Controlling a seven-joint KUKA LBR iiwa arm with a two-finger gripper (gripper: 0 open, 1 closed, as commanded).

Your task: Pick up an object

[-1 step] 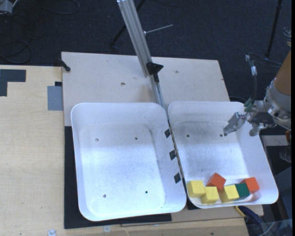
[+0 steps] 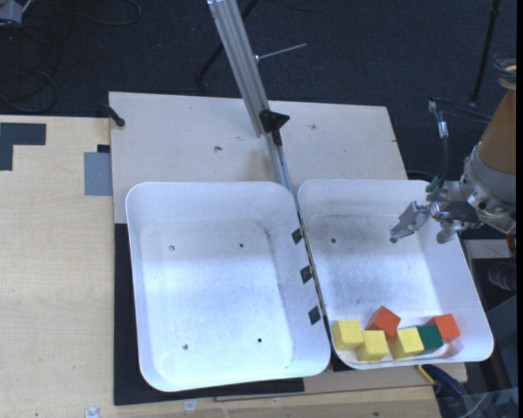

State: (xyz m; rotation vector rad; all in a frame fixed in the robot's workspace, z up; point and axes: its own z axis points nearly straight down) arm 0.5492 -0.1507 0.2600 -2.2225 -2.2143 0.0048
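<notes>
Several small blocks lie bunched in the near corner of the right bin [image 2: 357,198]: three yellow ones [image 2: 348,333], [image 2: 374,346], [image 2: 409,342], an orange-red one [image 2: 384,320], a green one [image 2: 431,336] and an orange one [image 2: 446,326]. My gripper [image 2: 425,226] hangs over the right bin's far right part, well behind the blocks. Its two grey fingers [image 2: 407,222] stand apart, open, with nothing between them.
The left bin [image 2: 157,200] lies beside the right one, and black clips [image 2: 307,273] sit along the shared rim. A slanted aluminium rail [image 2: 244,68] rises behind the bins. The arm's wrist [image 2: 492,181] comes in over the right bin's right rim.
</notes>
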